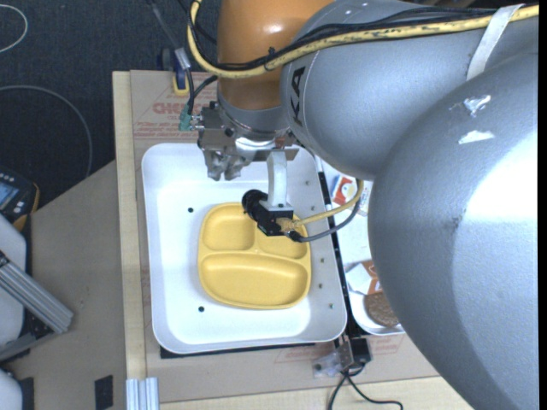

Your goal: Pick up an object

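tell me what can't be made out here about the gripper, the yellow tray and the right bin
- Gripper, camera view: its fingertips are small and dark, so the finger state is unclear.
- Yellow divided tray in the left bin: its top right corner lies under a black fitting on the arm.
- Right bin: mostly covered by the grey arm; its contents are unreadable.

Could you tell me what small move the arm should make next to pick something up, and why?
Probably shift the gripper toward the yellow divided tray and lower onto its rim. The gripper sits above bare bin floor at the far end of the left bin, beyond the tray's far edge, with nothing between its fingers.
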Available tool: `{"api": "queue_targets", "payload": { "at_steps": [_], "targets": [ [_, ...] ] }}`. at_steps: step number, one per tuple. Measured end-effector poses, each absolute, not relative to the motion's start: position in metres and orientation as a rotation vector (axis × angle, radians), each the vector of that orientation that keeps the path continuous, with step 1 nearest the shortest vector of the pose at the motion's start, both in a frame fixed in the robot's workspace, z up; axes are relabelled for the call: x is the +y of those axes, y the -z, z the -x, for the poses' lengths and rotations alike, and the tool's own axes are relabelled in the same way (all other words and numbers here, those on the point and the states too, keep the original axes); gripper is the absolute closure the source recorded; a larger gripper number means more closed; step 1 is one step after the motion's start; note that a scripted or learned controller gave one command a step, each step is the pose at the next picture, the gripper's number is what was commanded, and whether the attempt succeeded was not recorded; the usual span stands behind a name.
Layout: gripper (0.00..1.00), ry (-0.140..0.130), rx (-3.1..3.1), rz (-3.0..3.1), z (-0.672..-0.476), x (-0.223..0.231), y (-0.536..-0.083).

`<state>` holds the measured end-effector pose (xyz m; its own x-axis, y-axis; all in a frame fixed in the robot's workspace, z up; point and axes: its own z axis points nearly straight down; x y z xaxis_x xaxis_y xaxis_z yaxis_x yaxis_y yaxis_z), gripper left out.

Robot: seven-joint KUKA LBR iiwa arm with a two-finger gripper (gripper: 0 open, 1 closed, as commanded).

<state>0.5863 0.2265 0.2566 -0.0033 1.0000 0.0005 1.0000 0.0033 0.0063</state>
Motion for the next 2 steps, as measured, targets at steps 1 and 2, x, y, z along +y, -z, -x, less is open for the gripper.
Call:
{"api": "queue_targets", "payload": {
  "at_steps": [1,2],
  "targets": [
    [1.0,-0.005,2.219,-2.218,-0.67,0.224,-0.224],
    [1.0,-0.022,2.217,-2.214,-0.668,0.217,-0.357]
  ]
}}
